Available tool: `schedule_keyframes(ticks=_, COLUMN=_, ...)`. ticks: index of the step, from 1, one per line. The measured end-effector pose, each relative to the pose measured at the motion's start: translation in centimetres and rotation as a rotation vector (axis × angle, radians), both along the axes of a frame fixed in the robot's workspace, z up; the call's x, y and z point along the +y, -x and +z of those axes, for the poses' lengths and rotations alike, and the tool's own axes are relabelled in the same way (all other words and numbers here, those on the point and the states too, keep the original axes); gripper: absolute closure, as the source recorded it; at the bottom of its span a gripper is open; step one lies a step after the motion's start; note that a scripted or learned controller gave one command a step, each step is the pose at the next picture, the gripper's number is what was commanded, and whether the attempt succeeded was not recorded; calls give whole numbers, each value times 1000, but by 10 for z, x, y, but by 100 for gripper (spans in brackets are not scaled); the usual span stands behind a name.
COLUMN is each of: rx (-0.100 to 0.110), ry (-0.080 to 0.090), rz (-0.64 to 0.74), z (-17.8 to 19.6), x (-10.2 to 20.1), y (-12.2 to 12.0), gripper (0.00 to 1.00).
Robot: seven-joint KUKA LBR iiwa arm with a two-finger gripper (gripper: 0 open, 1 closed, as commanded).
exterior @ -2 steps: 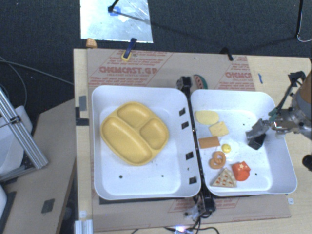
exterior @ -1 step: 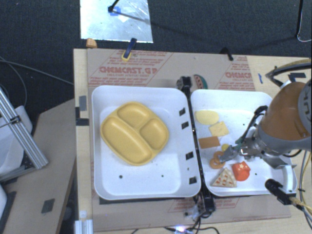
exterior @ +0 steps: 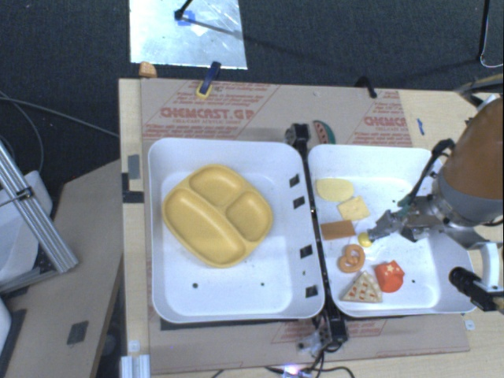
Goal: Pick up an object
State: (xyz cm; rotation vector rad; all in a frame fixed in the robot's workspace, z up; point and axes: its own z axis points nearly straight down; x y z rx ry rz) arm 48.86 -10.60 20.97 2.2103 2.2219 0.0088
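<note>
We see the arm (exterior: 472,172) coming in over the right bin (exterior: 417,160), pincer (exterior: 374,235) low in the bin's middle. Its tip sits just right of a small yellow piece (exterior: 365,241); we can't tell how the pincer stands, or whether it touches the piece.

Relative to that yellow piece:
- brown rectangular piece (exterior: 337,229) just to its left
- pale yellow square slice (exterior: 353,209) above it
- yellow oval slice (exterior: 335,189) further up
- pretzel (exterior: 351,258) just below
- triangular cracker-like wedge (exterior: 361,288) lower, near the bin's front wall
- red toy (exterior: 389,275) below right, beside the wedge

Left bin (exterior: 228,298) holds a yellow three-compartment plate (exterior: 216,213), well apart from the yellow piece. Both bins rest on a cardboard sheet (exterior: 260,109) on the counter.
</note>
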Motion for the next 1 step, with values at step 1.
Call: schedule_keyframes(ticks=1, rx=17, ry=-4, rz=-3, z=-118, x=21, y=4, gripper=0)
